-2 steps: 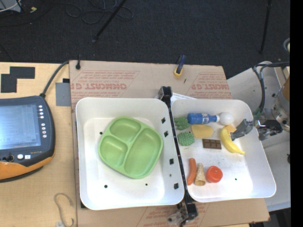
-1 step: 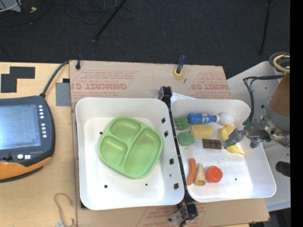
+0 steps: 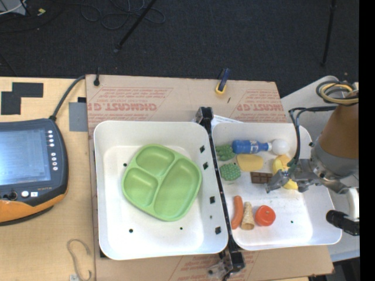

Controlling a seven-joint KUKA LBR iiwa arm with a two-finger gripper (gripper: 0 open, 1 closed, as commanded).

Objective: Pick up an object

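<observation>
My gripper [image 3: 278, 182] is low in the right bin [image 3: 296, 234], reaching in from the right under the grey and orange arm [image 3: 340, 139]. A yellow piece [image 3: 282, 163] lies right against it, with more yellow showing at its lower side, and a brown block [image 3: 261, 178] sits just to its left. Further left are a yellow block [image 3: 251, 163], a blue bottle [image 3: 249, 147] and a white ball [image 3: 280, 146]. Near the bin's front lie an orange carrot [image 3: 237, 211], a cone [image 3: 248, 216] and a red tomato [image 3: 265, 215].
Two green toy pieces [image 3: 224, 152] [image 3: 229, 172] sit by the divider between the bins. The left bin [image 3: 111, 215] holds a green sectioned plate [image 3: 162, 181]. A tablet-like pendant [image 3: 29, 163] rests on the bench at the far left.
</observation>
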